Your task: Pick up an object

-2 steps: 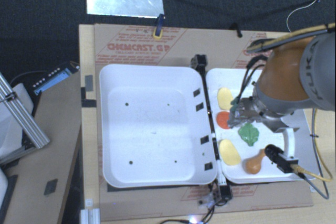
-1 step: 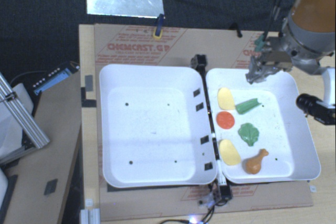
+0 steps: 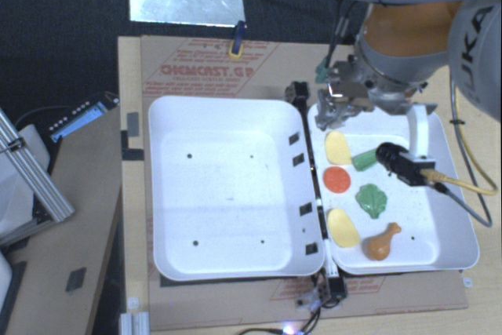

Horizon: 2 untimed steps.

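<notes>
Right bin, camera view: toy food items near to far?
Brown drumstick → lower yellow piece → green leafy piece → red-orange disc → green cylinder → upper yellow piece.

The grey arm (image 3: 439, 4) reaches in from the right, its claw (image 3: 333, 110) pointing downward.
</notes>
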Tool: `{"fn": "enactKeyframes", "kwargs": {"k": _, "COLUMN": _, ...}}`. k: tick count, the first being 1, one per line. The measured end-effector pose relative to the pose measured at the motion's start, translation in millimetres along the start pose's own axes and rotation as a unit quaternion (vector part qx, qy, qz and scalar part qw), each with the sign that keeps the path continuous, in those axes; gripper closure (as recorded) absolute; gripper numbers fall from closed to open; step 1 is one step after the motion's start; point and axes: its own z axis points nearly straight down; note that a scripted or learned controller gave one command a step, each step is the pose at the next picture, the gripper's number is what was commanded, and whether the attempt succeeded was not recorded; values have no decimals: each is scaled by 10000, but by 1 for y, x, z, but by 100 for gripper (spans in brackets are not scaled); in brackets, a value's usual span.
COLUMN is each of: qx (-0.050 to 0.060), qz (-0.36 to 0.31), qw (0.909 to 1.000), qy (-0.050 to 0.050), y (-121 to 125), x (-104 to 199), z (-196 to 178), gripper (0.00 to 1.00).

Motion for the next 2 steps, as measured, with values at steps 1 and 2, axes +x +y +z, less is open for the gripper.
{"fn": "enactKeyframes", "kwargs": {"k": 1, "qx": -44, "qz": -21, "qw": 10000, "qy": 21, "y": 7, "x": 92, "z": -66, "gripper": 100}}
{"fn": "enactKeyframes", "kwargs": {"k": 2, "qx": -72, "qz": -12, "qw": 10000, "qy": 37, "y": -26, "x": 151, "z": -184, "gripper": 100}}
